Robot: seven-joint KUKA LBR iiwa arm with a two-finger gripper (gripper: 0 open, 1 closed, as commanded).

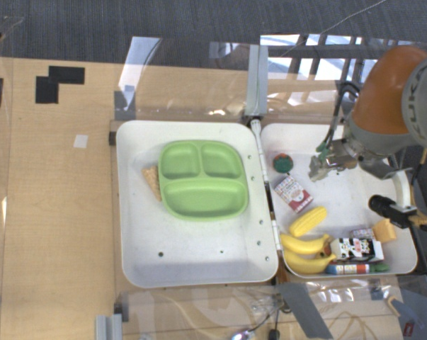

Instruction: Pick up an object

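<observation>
Small red-and-white printed carton (293, 193), lying flat on the floor of the right-hand white bin (340, 193), near its left wall: I judge this the likeliest item to pick, being the one nearest below my gripper (325, 163). Judged light, stiff-walled, a little crushable; flat faces suit a pinch across its narrower sides.

Round dark-green and red object (282, 163), just above the carton, close to the bin's left wall. Small, probably hard; may roll if nudged.

Yellow corn-cob-shaped toy (308, 221), just below the carton, tilted. Likely smooth plastic, slippery along its length.

Two yellow bananas (306, 253), lying against each other at the bin's lower left corner. Curved; take across the middle.

Black-and-white printed box (360, 248), with a marker-like stick (355, 268) beside it, at the lower edge. Small orange block (384, 230) near the right wall.

My gripper: hanging over the upper middle of the right bin, apart from every item. Nothing visible in it; how wide it stands I cannot tell.

Left-hand white bin (139, 190): green three-compartment plastic tray (202, 179), with a tan wafer-like piece (152, 181) touching its left edge. Well apart from my gripper; not candidates at present.
</observation>
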